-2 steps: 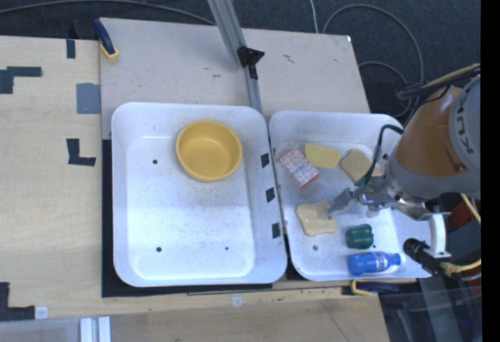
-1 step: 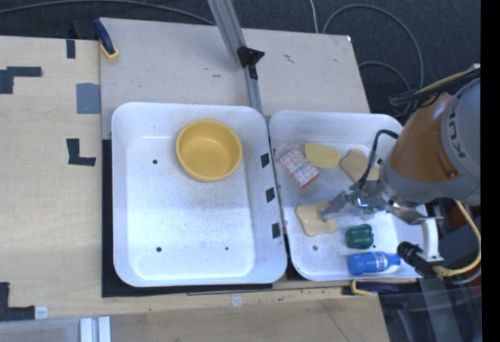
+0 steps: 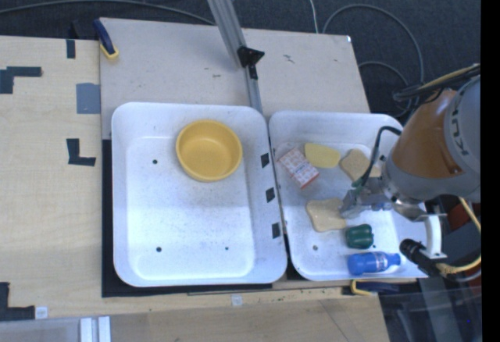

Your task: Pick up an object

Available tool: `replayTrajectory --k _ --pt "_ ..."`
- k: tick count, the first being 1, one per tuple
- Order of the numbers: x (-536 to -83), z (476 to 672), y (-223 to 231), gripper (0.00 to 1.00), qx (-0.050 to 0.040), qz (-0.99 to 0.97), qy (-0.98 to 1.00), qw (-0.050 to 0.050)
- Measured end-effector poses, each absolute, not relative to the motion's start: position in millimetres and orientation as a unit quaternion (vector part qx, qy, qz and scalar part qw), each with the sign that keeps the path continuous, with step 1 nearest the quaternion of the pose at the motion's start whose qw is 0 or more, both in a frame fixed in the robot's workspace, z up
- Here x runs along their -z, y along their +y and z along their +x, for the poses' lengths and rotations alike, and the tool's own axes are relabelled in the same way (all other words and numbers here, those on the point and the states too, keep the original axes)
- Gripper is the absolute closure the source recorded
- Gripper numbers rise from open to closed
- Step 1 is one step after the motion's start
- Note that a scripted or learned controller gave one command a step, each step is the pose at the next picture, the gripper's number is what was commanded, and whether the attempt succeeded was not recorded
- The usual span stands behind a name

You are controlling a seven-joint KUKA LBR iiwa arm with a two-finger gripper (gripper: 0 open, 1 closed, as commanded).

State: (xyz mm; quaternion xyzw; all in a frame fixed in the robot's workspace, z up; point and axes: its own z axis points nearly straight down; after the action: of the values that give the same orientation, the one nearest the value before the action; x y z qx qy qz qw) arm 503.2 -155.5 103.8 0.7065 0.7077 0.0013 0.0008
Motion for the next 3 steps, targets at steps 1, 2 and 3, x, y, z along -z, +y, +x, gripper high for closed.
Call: replayTrajectory --k 1,2,3 --pt "-165.7 507.2 -159.3 1.0 -0.0009 0.707 0.708 0.002" --pt "-222.7 500.4 -154.2 1.0 -0.0011 0.706 0.708 0.002" --pt "-275.3 501.7 -154.2 1.0 -0.0011 0.706 0.708 0.002"
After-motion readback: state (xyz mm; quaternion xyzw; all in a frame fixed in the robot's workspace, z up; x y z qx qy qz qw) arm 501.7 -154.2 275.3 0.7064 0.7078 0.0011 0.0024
